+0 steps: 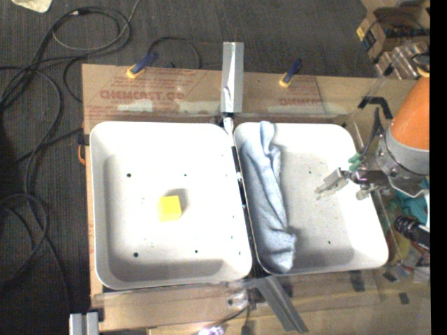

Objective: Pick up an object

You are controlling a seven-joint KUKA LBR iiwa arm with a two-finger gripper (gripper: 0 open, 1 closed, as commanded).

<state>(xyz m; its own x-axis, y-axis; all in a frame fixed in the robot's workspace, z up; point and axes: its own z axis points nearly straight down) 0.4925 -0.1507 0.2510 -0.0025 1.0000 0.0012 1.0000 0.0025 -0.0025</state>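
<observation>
The desk (98, 117), a brown board, fills the middle of the frame and carries two white bins side by side, with dark carpet and black cables (42, 117) around it at the left and top. The left bin (112, 145) takes the centre-left of the frame; the right bin (349, 250) sits just beside it, their rims meeting along the middle. The arm (412, 131) comes in at the right edge, its orange band showing at the upper right above the grey wrist. A light blue cloth (269, 194) lies bunched in a long strip down the left side of the right bin, running from the upper rim to near the lower rim. A metal bar (232, 75) stands at the top centre between the bins, and two blue and yellow clamps (142, 65) grip the upper edge of the desk. The jaws (334, 182) hang over the right half of the right bin, well apart from the cloth; they point left and nothing lies between them, though whether they are spread or closed I cannot tell. A small yellow block (170, 208) rests alone on the floor of the left bin, near its middle.
</observation>
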